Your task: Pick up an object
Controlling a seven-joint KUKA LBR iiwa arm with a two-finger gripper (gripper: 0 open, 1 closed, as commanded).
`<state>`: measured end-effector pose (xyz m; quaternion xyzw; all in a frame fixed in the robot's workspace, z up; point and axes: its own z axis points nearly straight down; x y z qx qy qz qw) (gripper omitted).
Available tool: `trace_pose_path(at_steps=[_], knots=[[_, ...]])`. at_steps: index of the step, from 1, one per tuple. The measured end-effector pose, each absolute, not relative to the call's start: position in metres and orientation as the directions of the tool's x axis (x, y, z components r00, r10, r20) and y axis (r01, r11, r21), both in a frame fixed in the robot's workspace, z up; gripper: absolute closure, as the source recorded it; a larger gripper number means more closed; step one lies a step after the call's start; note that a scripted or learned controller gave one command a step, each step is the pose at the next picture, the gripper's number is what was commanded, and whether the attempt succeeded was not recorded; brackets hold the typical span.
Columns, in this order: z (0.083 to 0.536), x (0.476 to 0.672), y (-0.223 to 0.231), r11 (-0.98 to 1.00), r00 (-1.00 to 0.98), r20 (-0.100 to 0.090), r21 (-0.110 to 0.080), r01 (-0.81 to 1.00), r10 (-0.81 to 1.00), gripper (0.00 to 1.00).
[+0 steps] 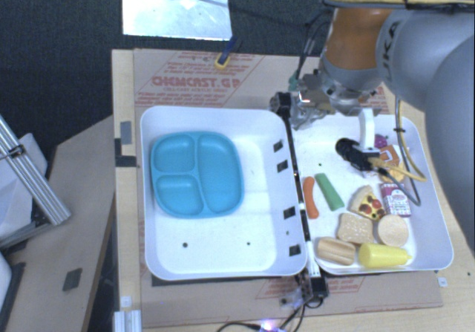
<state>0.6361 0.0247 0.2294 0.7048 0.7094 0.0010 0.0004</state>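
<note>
The tool (312, 109) sits low at the far left corner of the right bin (438, 249), close to the divider between the two bins — from here I cannot tell its state, since the wrist hides the business end. Everything worth picking lies nearer the camera than the tool: the green block (328, 191) and the orange carrot (310, 197) are closest, side by side, both with their long axes running roughly toward the front edge. Further on sit the pizza slice (367, 203), the bread roll (335, 251) and the yellow piece (384, 255). The blue divided plate (197, 174) lies alone in the left bin (223, 260). I'd judge the coming move a short pull toward the front.
</note>
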Motion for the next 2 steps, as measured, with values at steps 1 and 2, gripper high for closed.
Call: trace_pose_path(at_steps=[1, 2], knots=[[0.2266, 0.6329, 0.0064, 0.0, 0.0, 0.0, 0.0, 1.0, 1.0, 1.0], [0.2341, 0.6378, 0.0129, 0.005, -0.005, 0.001, 0.002, 1.0, 1.0, 1.0]])
